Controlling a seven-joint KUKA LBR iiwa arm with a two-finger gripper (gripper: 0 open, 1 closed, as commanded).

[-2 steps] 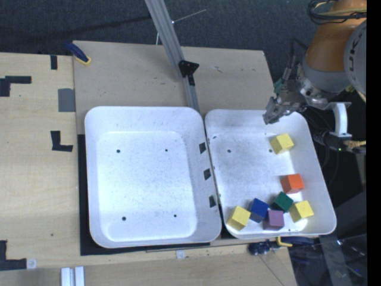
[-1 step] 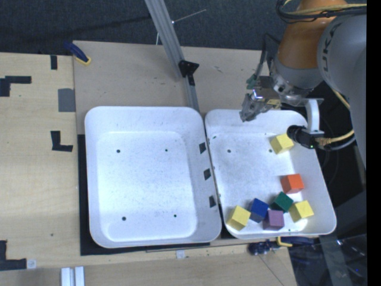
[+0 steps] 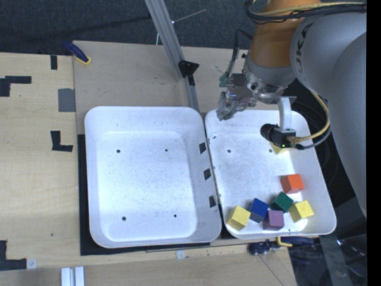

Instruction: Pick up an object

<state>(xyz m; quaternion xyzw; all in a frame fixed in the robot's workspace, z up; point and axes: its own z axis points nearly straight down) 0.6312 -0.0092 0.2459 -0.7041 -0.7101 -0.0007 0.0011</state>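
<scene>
The claw [image 3: 227, 111] is seen over the far left corner of the right bin [image 3: 250, 159].
Whether it is spread cannot be told. Six blocks [image 3: 275, 209] are gathered in the near right corner.

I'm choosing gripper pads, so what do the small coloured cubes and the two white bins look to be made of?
The small coloured cubes in the right white bin look like painted wood or hard plastic: flat faces, crisp edges, matte solid colours. The view cannot settle which. Both that bin and the left white bin look like thin moulded plastic, with rounded rims and a smooth, faintly speckled surface.
</scene>
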